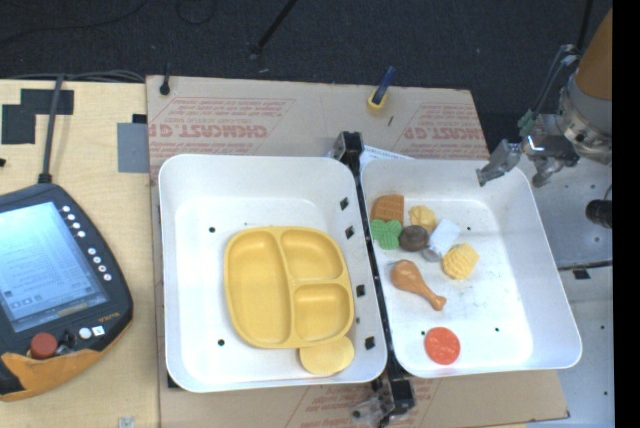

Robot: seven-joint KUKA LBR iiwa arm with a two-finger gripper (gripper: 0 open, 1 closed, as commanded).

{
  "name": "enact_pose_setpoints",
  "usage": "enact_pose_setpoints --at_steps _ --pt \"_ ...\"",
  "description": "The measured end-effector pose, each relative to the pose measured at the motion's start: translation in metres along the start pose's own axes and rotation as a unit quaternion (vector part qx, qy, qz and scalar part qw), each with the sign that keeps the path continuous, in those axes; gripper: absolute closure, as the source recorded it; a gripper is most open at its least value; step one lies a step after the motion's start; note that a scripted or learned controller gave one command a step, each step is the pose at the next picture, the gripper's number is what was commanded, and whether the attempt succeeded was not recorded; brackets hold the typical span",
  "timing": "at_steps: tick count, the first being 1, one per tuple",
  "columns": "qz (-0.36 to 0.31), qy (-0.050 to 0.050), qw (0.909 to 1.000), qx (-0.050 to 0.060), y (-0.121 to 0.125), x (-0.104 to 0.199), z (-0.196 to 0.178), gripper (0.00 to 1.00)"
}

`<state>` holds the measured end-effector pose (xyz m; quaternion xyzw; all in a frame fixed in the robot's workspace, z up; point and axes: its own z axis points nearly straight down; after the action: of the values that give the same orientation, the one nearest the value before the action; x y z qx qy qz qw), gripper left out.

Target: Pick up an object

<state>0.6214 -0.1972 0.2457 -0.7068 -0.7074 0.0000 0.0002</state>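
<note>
White right bin [540,276] holds the toy food, all bunched toward its left edge: brown block [388,207] and yellow piece [422,215] nearest the far edge, green piece [386,234], dark round one [414,238], white block [444,235], corn [460,262], drumstick [417,284] mid-bin, red tomato [442,346] by the near edge. My gripper [520,162] hangs over the bin's far right corner, fingers spread apart, nothing between them, well apart from the food. Left bin [190,216] carries a yellow divided tray [288,286] with a yellow disc [327,356] touching its near edge.
</note>
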Motion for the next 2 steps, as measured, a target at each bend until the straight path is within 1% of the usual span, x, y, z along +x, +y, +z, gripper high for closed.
enact_pose_setpoints --at_steps 1,2 --pt "-0.002 0.003 1.0 0.006 -0.018 0.078 0.127 0.0" --pt "0.001 0.001 1.0 0.001 -0.015 0.073 0.11 1.0"
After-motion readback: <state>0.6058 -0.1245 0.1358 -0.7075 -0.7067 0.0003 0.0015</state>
